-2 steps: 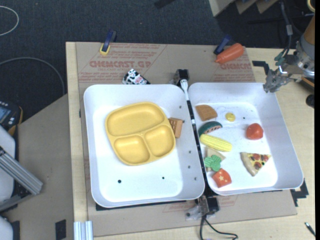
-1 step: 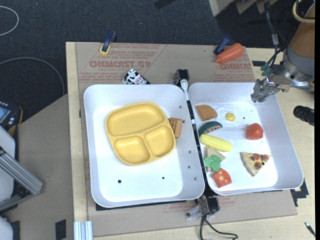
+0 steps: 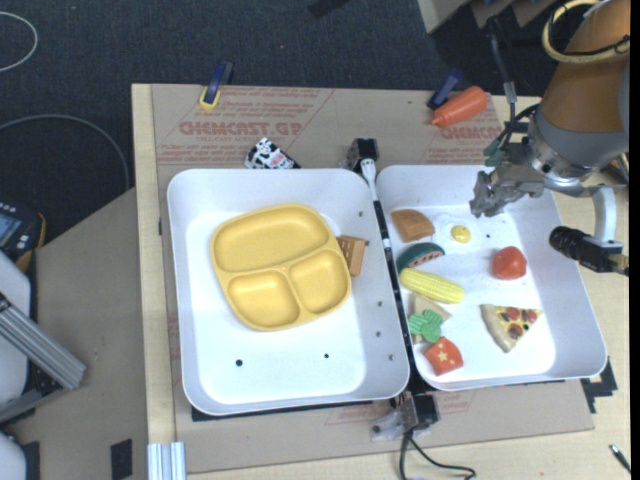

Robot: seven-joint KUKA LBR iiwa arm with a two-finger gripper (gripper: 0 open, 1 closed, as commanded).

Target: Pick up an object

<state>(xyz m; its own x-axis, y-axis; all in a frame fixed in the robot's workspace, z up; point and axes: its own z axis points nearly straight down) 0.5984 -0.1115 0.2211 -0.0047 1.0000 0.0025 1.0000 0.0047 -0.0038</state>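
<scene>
Gripper (image 3: 484, 204) above right bin (image 3: 570, 353), finger state unclear. Nearest: small yellow piece (image 3: 460, 234), probably light, hard, slippery; pinch across middle.

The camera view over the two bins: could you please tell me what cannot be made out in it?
- Gripper: small and dark over the right bin, so open or shut cannot be told, nor whether it touches the bin.
- Brown piece: partly behind the yellow tray; what it is stays unclear.
- Black-and-white thing behind the left bin: too small to identify.
</scene>
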